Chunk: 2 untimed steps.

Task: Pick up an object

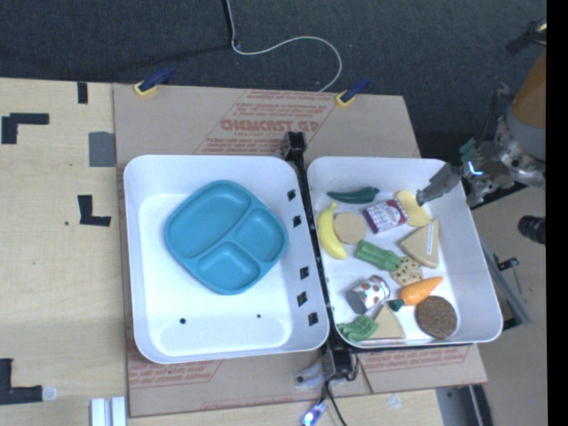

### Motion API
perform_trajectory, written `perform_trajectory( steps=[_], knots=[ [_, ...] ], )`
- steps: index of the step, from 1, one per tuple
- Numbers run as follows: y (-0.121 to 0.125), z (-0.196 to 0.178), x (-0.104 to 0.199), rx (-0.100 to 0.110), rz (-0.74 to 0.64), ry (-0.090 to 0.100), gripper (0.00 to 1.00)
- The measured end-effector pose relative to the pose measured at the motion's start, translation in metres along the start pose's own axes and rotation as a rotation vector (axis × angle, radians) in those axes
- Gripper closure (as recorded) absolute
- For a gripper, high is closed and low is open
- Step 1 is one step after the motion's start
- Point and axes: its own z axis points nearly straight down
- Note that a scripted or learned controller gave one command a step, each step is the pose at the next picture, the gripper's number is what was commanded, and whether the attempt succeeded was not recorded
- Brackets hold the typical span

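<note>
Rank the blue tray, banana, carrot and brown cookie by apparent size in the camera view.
1. Blue tray, by far the largest.
2. Banana.
3. Brown cookie and carrot look close; the cookie covers slightly more area, so no firm ranking.

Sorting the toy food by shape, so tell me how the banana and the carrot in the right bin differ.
The banana is yellow and curved; the carrot is orange, straight and tapered. The banana lies along the bin's left wall, running top to bottom, while the carrot sits lower right, angled across beside the brown round piece. The banana looks longer. Both lie flat in the right bin, away from the gripper.
</note>
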Motion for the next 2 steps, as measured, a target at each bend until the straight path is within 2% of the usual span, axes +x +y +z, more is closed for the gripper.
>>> perform_trajectory(
  steps=[1,2],
  knots=[
    [0.0,-0.01,0.0,-0.001,-0.001,0.0,1.0],
    [-0.032,0.025,0.058,0.006,-0.003,0.003,1.0]
  ],
)
